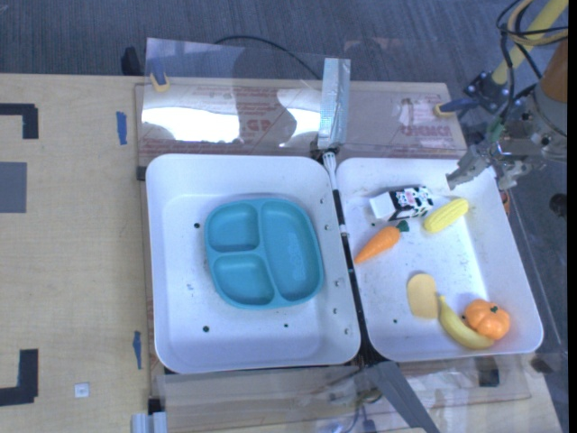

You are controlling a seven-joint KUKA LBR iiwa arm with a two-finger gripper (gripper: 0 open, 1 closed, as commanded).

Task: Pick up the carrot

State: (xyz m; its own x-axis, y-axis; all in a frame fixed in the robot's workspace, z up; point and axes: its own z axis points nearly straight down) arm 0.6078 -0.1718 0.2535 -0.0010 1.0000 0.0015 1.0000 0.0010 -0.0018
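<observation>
Two bins: white, side by side; left bin held a blue divided plate.
Carrot: upper left of the right bin, near the dividing edge, bare floor below it.
Neighbours: toy cow and corn just above-right.
Gripper: over the right bin's upper-right rim, well apart from the carrot; finger state could not be told.

I see a blue divided plate in the left bin; the right bin holds a corn cob, banana, small pumpkin and a black-and-white toy.
</observation>
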